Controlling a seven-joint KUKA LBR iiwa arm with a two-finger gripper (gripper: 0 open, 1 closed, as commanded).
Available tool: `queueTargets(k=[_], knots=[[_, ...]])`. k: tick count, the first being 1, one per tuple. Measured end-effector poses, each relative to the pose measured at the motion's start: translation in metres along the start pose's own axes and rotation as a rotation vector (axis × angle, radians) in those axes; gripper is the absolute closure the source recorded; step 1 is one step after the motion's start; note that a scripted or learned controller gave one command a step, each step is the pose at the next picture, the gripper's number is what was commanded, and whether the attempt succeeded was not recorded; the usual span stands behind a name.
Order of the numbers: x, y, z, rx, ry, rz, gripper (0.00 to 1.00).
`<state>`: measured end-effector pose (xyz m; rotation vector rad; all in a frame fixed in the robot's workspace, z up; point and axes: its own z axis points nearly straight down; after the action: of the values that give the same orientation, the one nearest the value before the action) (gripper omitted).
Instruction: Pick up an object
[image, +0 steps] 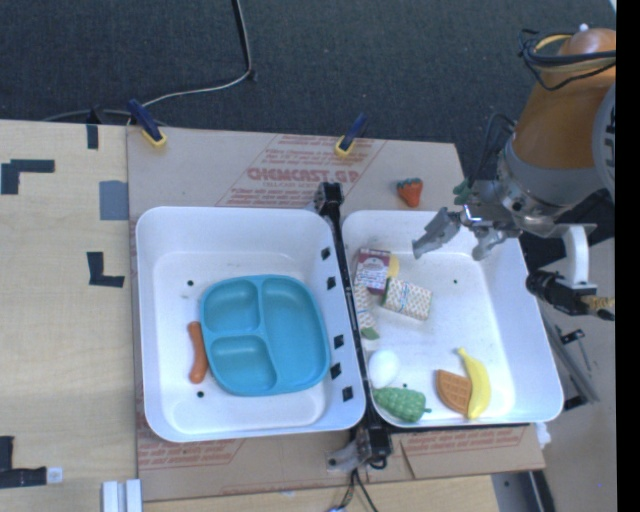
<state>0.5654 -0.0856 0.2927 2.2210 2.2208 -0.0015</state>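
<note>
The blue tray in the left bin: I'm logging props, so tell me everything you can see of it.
The blue tray is a light blue, plastic-looking divided plate with rounded corners and three compartments: two smaller ones on one side and a larger one on the other. It lies flat, right side up, slightly rotated, near the middle of the left bin. Its compartments hold nothing. An orange carrot-like toy lies just beside its left edge; whether they touch is unclear.

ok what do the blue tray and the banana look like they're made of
Blue tray: likely moulded plastic, one even colour with smooth rounded compartments and a soft sheen. Banana: probably a plastic toy, uniformly bright yellow and glossy, though the view is too coarse to be sure.
</note>
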Motion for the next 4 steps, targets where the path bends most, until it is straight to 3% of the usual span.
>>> queueTargets(k=[1, 2, 3, 4], knots=[[0.005, 0.029, 0.077, 0.003, 0.002, -0.001, 0.00], [0.026, 0.036, 0.109, 0.003, 0.001, -0.001, 0.00], [0.049, 0.030, 0.109, 0.002, 0.001, -0.002, 0.00], [0.038, 0.032, 0.109, 0.001, 0.001, -0.001, 0.00]])
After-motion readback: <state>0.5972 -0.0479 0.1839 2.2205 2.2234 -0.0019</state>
